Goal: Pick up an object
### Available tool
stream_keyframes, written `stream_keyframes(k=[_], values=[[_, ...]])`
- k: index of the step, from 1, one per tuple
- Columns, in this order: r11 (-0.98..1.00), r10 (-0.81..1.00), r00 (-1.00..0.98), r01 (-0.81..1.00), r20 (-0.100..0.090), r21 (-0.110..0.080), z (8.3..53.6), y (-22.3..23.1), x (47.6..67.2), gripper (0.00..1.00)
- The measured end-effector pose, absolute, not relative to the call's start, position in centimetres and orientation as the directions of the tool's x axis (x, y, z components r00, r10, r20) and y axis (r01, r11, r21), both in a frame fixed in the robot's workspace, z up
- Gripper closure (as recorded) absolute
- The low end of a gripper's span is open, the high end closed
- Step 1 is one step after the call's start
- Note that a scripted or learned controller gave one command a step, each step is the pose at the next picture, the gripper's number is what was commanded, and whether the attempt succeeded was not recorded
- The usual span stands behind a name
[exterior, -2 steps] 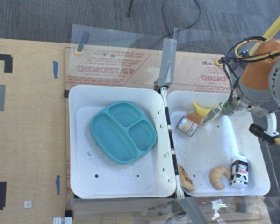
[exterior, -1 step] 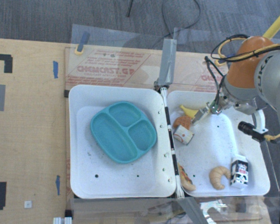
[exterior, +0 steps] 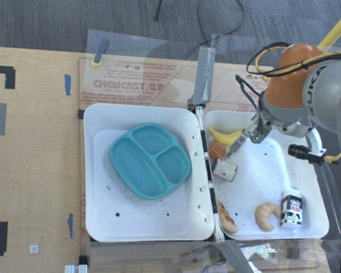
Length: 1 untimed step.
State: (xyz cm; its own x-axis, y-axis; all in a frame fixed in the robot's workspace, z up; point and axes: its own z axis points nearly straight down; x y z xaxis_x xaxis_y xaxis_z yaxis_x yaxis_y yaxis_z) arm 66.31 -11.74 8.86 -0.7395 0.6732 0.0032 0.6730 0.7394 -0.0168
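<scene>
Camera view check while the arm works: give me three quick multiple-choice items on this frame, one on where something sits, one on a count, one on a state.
1. Where does the teal divided plate lie?
A. In the left bin
B. In the right bin
C. On the bare bench

2. How many compartments does that plate have?
A. Two
B. Three
C. Five

3. How does the small black-and-white carton stand?
A. Balanced on the croissant
B. Upright near the right bin's lower right corner
C. Inside the plate

Key: 1 A, the plate rests on the floor of the left bin. 2 B, its ridges mark off three sections. 3 B, the carton stands beside the croissant in the right bin, while the gripper hovers by the banana at the far end.
</scene>
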Motion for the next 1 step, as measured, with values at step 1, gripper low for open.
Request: stream_keyframes(k=[1], values=[[0.716,0.698,-0.716,0.698,0.009,-0.002,8.85,-12.37,66.21,0.00]])
